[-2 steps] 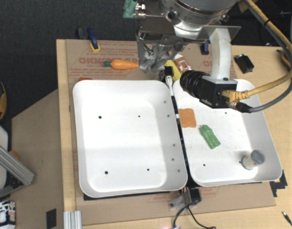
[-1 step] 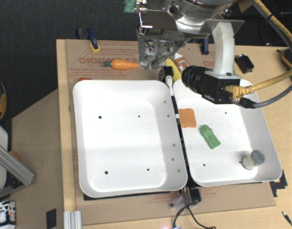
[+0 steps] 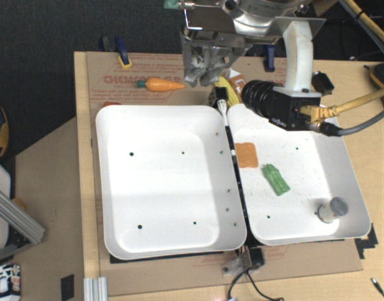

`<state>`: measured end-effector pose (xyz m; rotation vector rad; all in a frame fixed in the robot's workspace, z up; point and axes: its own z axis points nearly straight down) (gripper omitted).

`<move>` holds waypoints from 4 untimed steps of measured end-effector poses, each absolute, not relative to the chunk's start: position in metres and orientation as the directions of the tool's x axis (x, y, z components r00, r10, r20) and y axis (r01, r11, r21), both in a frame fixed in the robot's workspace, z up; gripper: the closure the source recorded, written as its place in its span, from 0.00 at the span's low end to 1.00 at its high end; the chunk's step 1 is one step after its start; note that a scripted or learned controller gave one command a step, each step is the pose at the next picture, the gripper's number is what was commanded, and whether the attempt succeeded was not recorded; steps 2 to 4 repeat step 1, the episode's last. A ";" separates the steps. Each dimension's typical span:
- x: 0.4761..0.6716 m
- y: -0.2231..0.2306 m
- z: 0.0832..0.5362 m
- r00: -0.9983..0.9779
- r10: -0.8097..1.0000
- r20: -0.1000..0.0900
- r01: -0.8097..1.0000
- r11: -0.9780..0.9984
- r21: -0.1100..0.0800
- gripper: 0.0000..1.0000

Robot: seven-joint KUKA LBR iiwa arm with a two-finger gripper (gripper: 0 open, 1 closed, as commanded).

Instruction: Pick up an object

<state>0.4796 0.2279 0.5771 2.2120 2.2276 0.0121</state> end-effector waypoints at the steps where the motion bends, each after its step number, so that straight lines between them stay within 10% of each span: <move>1: 0.480 0.229 0.587 -0.009 1.000 0.005 1.000 0.009 0.010 1.00; 4: 0.480 0.229 0.587 -0.009 1.000 0.005 1.000 0.009 0.010 1.00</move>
